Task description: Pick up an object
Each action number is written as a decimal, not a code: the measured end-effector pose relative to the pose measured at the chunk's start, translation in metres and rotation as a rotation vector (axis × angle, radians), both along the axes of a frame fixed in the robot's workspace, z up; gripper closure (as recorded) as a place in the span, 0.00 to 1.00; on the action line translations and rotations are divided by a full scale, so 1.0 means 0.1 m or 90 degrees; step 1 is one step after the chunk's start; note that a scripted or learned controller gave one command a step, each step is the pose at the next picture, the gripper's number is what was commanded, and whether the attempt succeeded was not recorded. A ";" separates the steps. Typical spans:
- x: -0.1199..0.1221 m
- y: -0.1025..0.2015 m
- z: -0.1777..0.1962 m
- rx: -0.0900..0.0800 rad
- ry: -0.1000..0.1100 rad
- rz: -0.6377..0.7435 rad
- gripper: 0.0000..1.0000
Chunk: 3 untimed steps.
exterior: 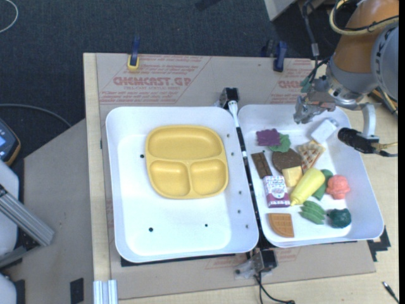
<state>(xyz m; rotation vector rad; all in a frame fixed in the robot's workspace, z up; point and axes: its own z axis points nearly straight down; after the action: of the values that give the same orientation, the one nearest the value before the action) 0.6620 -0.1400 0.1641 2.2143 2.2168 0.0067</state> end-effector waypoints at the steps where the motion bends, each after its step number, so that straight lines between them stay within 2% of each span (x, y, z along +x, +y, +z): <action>1: -0.01 -0.06 0.64 -0.001 -0.001 -0.001 1.00; 2: 0.00 -0.06 0.61 0.000 0.003 0.000 1.00; 3: -0.49 0.18 0.62 0.003 0.009 -0.001 1.00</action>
<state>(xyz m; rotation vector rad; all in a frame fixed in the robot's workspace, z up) 0.6132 -0.1222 0.2262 2.2259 2.2239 -0.0043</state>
